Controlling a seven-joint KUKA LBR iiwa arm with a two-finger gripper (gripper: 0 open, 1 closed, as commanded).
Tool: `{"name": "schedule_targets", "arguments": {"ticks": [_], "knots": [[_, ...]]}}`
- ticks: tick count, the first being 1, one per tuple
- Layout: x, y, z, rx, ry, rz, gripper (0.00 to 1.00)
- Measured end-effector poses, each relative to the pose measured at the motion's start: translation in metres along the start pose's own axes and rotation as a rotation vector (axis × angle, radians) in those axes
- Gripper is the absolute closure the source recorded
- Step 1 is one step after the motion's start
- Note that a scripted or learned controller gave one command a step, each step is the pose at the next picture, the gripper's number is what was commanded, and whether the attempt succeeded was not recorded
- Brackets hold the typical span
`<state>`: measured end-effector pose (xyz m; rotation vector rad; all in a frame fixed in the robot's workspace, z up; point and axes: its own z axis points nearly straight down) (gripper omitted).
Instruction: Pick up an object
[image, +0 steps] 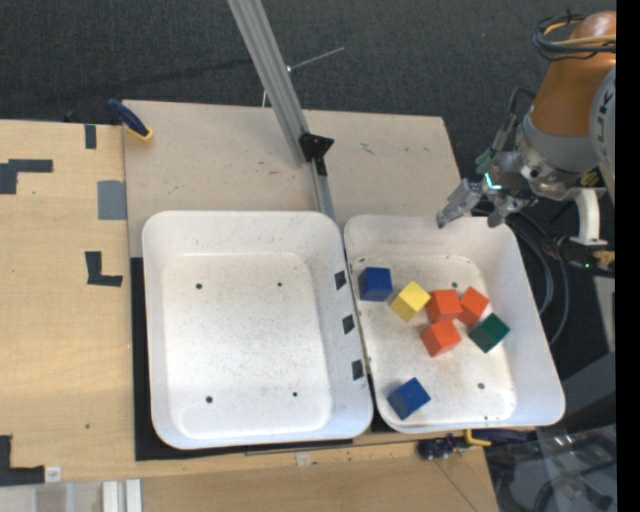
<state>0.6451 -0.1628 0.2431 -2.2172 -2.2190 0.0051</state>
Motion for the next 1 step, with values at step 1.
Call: {"name": "schedule_targets", "arguments": {"ticks": [1], "knots": [[-0.0002, 0.0008, -0.0030, -0.004, -0.002, -0.001, 0.00]]}}
